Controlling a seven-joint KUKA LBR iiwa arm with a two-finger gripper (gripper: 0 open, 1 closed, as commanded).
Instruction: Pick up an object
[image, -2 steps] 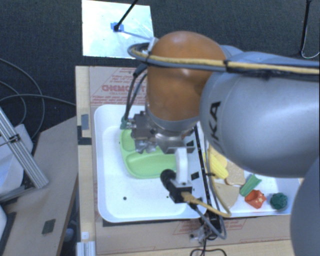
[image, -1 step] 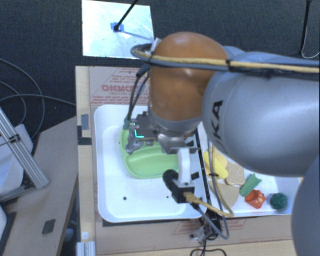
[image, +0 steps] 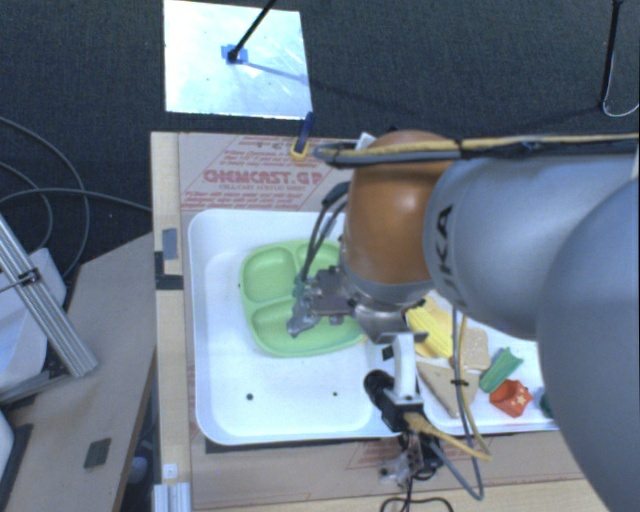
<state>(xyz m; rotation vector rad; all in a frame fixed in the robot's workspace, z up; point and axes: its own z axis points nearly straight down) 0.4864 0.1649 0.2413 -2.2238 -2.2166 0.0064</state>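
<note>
You see the gripper (image: 300, 318) low over the green divided plate (image: 275, 300), which lies flat near the bin's (image: 215, 330) far-left corner (long side running near to far). You cannot tell its grip.

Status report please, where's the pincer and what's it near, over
Pincer low over the green divided plate in the left bin, nothing seen in its grip. Arm covers most of the right bin; corn cob and red piece beside it.
</note>
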